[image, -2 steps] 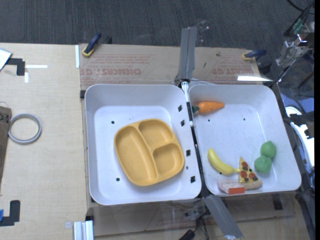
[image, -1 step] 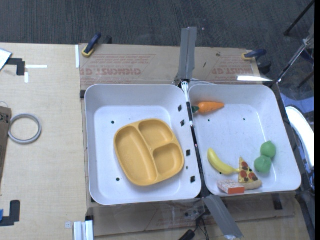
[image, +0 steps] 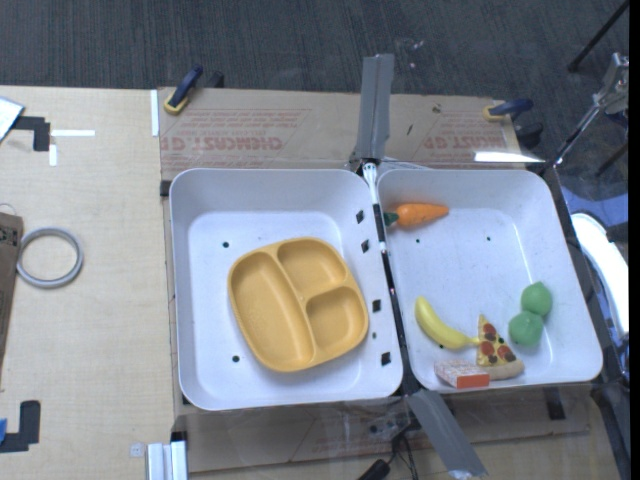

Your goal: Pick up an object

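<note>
The right bin [image: 560,228] holds several toy foods. An orange carrot [image: 417,214] lies at its far left corner. Near the front a yellow banana [image: 441,326] lies beside a pizza slice [image: 492,347] and a small orange-and-white block [image: 461,375]. Two green round fruits [image: 536,299] [image: 525,329] rest close together at the right side. In the left bin [image: 190,298] a yellow divided plate [image: 297,303] sits near the middle.
A roll of tape [image: 46,257] lies on the wooden bench at the far left. Blue clamps [image: 184,88] [image: 510,109] hold the cardboard sheet behind the bins. A grey upright bracket [image: 376,103] stands between the bins at the back.
</note>
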Robot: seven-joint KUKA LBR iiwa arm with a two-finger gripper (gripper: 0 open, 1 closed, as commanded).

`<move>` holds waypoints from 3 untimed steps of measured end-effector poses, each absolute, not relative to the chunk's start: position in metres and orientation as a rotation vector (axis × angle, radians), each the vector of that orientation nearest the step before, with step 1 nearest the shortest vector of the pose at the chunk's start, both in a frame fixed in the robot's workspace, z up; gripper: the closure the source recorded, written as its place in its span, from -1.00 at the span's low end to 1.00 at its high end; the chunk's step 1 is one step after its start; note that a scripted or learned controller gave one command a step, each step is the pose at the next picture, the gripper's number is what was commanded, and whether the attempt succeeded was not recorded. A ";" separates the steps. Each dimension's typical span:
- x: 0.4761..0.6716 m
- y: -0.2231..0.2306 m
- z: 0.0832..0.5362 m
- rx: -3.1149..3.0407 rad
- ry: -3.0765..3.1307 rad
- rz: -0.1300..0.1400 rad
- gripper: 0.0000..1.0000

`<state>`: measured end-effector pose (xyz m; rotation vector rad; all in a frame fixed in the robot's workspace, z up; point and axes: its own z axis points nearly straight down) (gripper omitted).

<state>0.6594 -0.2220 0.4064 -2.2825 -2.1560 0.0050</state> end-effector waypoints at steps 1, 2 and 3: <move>0.649 -0.200 0.441 -2.322 -2.116 0.003 1.00; 0.659 -0.219 0.398 -2.454 -1.958 0.005 1.00; 0.659 -0.216 0.383 -2.589 -1.777 0.005 1.00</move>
